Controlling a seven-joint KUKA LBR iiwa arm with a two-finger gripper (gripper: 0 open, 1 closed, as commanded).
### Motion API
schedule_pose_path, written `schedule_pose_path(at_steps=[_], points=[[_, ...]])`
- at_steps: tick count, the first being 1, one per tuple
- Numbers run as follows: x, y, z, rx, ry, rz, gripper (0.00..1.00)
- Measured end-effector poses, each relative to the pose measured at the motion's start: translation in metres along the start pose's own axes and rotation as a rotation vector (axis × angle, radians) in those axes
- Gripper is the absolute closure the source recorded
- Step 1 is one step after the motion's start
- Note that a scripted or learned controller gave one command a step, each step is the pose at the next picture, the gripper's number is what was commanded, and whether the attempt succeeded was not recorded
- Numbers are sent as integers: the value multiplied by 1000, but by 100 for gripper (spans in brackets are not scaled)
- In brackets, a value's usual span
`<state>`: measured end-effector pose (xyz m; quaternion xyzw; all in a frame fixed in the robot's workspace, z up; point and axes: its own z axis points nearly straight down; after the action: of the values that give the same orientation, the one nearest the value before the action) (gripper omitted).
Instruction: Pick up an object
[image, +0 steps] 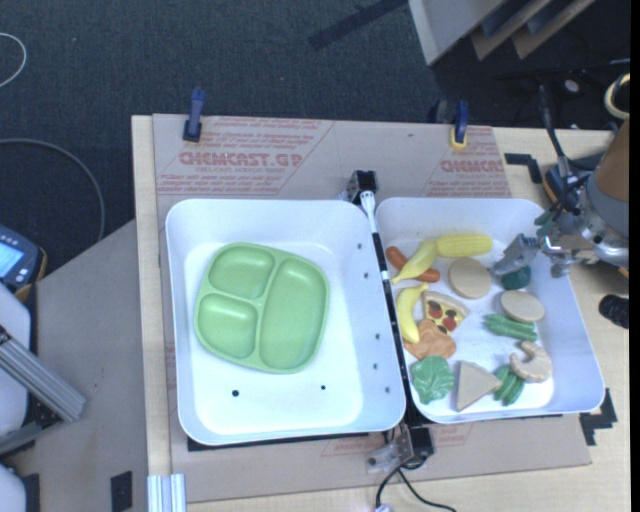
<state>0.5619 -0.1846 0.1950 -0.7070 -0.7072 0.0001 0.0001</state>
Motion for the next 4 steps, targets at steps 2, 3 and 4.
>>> schedule_pose_path(at_steps=[2,3,4], points=[[91,-42,106,-14,-5,3,0],[92,-69,106,-15,-3,5,0],[9,-80,107,-10,-1,5,0]])
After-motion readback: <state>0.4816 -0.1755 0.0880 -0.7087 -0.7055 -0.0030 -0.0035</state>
